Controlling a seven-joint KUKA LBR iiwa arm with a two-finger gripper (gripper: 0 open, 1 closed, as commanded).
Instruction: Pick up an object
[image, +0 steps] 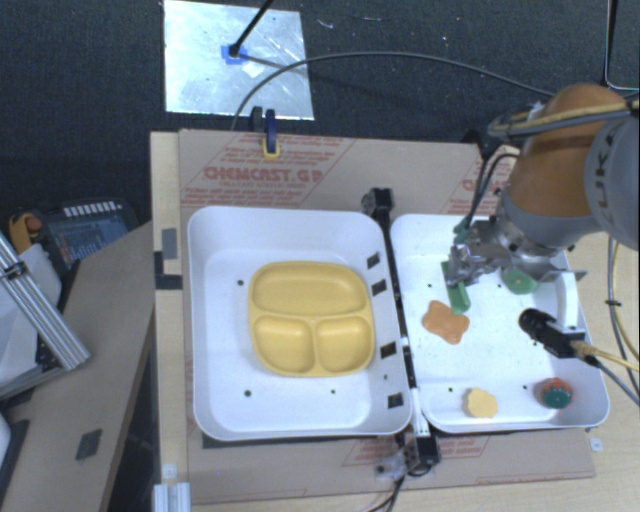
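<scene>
Green block (459, 297) under hand (461, 272), hand state indeterminable; just above orange piece (445, 322), open floor below.

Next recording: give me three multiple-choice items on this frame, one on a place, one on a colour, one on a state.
1. The yellow tray lies in:
A. the left bin
B. the right bin
C. outside the bins

2. The piece nearest the gripper on the right bin's floor is:
A. blue
B. orange
C. white

3. The tray's compartments hold:
A. several toys
B. one toy
C. nothing

Answers:
1 A: it sits mid-floor in the left bin.
2 B: the orange piece lies just below the gripper.
3 C: all three compartments show bare yellow.
</scene>
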